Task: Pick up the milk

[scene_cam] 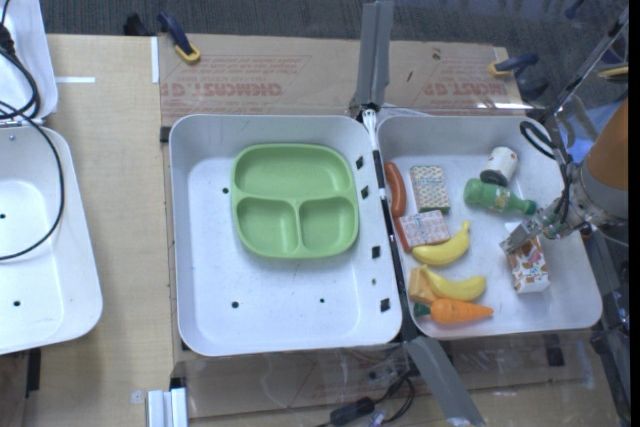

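Gripper (524, 237) hovered just above the milk (529, 267) near the right bin (585, 315)'s right edge; finger state unclear. It should descend straight, centred on the carton.

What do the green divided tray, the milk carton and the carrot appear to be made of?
The green divided tray looks like moulded plastic with a matte finish: uniform colour and rounded compartment edges. The milk carton, beside the gripper, looks like printed cardboard or a plastic imitation; its pattern is too small to settle it. The carrot is probably toy plastic, given its smooth, even orange surface.
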### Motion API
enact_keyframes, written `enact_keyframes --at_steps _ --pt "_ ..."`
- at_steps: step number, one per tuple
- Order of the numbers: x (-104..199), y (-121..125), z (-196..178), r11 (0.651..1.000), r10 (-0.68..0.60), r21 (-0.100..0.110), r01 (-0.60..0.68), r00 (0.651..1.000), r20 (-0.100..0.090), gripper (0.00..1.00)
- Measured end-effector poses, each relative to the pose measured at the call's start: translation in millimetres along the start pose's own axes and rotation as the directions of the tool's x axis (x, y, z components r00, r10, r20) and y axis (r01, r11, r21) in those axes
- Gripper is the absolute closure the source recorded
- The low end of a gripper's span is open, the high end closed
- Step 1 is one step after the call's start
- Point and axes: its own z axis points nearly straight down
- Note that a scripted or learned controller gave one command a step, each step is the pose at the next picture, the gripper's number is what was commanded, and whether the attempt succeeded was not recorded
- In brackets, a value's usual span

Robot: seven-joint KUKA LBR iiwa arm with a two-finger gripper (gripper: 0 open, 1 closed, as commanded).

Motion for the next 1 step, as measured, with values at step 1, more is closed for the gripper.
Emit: enact_keyframes --at_steps 1 --pt "44.4 -2.1 -97.8 0.996 0.092 0.007 -0.092 0.996 -0.001 1.00"
